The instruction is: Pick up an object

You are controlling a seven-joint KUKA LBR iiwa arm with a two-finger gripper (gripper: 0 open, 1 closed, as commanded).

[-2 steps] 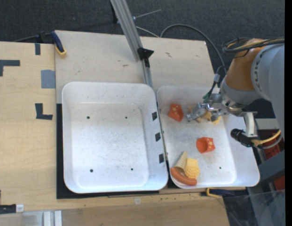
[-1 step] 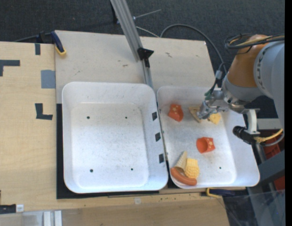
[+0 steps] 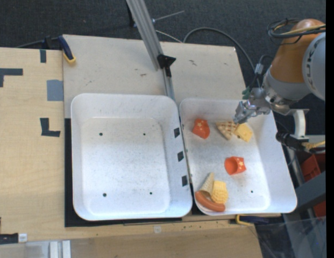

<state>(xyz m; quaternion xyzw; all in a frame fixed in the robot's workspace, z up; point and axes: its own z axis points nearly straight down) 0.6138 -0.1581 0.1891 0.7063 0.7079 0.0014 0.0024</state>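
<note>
- The pincer (image 3: 243, 114) hung low in the right bin (image 3: 274, 198), its tips just above a tan waffle piece (image 3: 226, 128) and a yellow chunk (image 3: 244, 133); whether they stood apart or together could not be told.
- The waffle lay just below-left of it, touching the chunk.
- 2 red pieces (image 3: 201, 128) (image 3: 235, 165) sat farther off.
- A good grasp likely needed centring on 1 item, not straddling both.

Grey arm (image 3: 309, 52) enters from 3 o'clock, orange band uppermost near the top right corner. Wrist angles down toward 8 o'clock. Gripper (image 3: 242, 115) hangs low at the arm's end, tips pointing downward.
</note>
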